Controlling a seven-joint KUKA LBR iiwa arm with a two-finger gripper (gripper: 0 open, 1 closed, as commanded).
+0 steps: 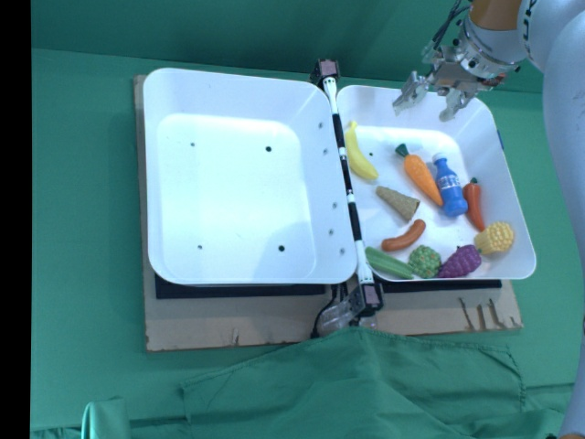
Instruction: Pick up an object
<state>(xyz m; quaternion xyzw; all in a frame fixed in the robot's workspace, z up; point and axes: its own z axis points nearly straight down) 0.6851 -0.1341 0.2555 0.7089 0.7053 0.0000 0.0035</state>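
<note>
My gripper hangs open above the far rim of the right bin, with nothing between its fingers. Below it in that bin lie a yellow banana, an orange carrot, a blue bottle, a smaller red-orange carrot, a tan cone, a red sausage, a green cucumber, a green broccoli head, purple grapes and a yellow corn cob.
The left bin sits beside the right one, with a black-and-white divider bar between them. Both rest on a cardboard sheet. Green cloth is bunched at the front edge.
</note>
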